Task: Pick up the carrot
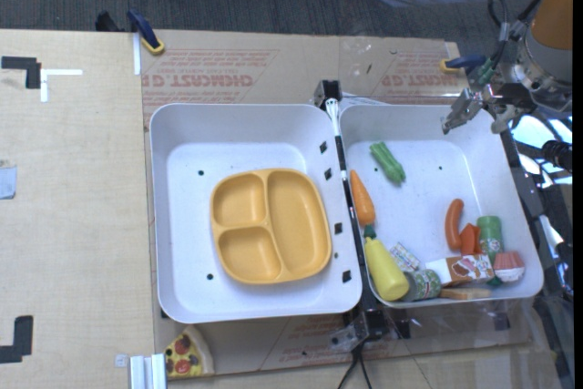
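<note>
- Orange and tapered, the carrot (363, 199) lies in the right bin (428, 127), tight against its left wall, green stub pointing toward the yellow bottle (384, 269).
- Your end effector (474, 109) hovers over the far right corner of that bin, well apart from the carrot; you cannot tell from here whether it is released or clenched, and nothing shows in it.
- Expect trouble from the wall: one finger may land on the rim or the clips between the bins and slip off.
- Watch the yellow bottle just beside the carrot's end; a low approach could nudge it.
- Don't mistake the orange sausage (453, 224) for your target.
- Cardboard (228, 73) under the bins carries mirrored red lettering, too garbled to read surely.
</note>
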`<action>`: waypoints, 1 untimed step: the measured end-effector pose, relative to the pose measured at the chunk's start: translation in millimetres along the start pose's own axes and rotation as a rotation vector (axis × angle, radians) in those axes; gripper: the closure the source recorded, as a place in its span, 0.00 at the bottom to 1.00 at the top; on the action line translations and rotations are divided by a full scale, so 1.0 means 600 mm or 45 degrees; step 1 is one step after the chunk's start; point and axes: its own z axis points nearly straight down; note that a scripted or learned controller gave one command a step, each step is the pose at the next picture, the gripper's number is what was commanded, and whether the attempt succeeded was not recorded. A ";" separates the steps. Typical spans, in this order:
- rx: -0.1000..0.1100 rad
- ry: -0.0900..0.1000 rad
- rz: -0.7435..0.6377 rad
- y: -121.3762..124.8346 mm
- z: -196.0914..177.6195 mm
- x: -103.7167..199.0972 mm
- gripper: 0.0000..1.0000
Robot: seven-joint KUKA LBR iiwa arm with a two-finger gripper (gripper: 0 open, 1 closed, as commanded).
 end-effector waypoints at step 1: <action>-0.003 -0.002 0.410 -0.057 -0.098 0.084 0.00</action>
